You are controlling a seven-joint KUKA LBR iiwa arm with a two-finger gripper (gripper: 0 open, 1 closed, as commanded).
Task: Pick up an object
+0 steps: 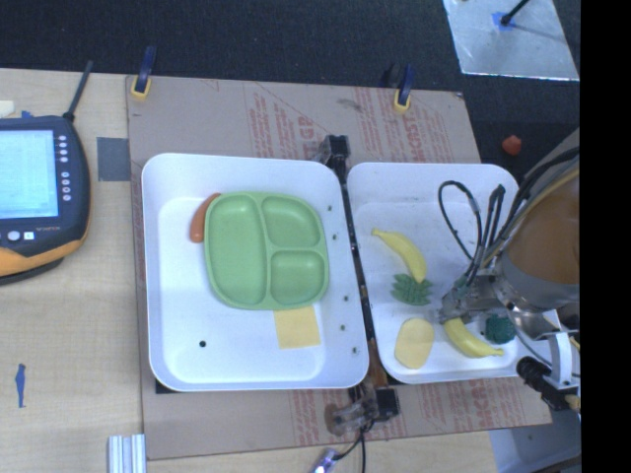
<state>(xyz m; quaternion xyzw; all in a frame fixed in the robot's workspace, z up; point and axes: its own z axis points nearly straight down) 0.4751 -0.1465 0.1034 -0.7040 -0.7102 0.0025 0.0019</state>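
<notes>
The right bin [434, 180] holds a yellow banana [399, 252], a small green leafy piece [411, 289], a pale yellow oval piece [414, 343], a second banana [471, 340] and a teal object [498, 327]. My gripper [461, 304] is low in this bin's right half, just above the second banana and right of the leafy piece. Black cables loop up from it. The arm's grey body hides the bin's right edge. Nothing is visibly held.
In the left bin [168, 264] lie a green divided plate [266, 249], an orange-red piece [198, 220] partly under the plate's left edge, and a yellow square slice [298, 328]. A tablet-like pendant [35, 190] rests on the bench at far left.
</notes>
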